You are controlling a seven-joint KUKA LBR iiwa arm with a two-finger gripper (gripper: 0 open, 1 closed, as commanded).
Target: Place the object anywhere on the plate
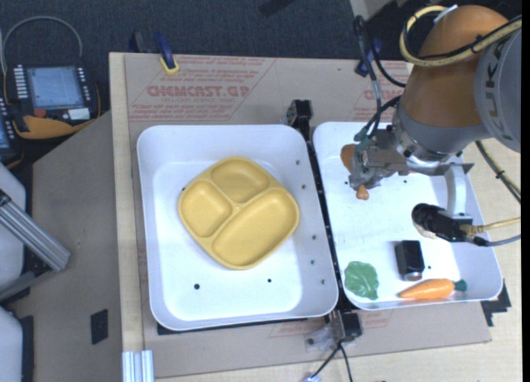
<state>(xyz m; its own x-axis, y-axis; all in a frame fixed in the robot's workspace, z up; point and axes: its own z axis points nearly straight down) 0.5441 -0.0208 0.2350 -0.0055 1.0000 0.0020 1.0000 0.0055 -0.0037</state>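
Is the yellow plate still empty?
Empty. The yellow plate shows only bare compartments; the carrot lies in the right bin.

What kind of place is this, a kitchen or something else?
Most likely a robotics lab bench, not a kitchen: a robot arm works over two white bins, a teach pendant lies nearby, and the carrot looks like a toy.

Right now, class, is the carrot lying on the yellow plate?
No, the carrot lies in the right bin near its front edge, while the yellow plate sits in the left bin.
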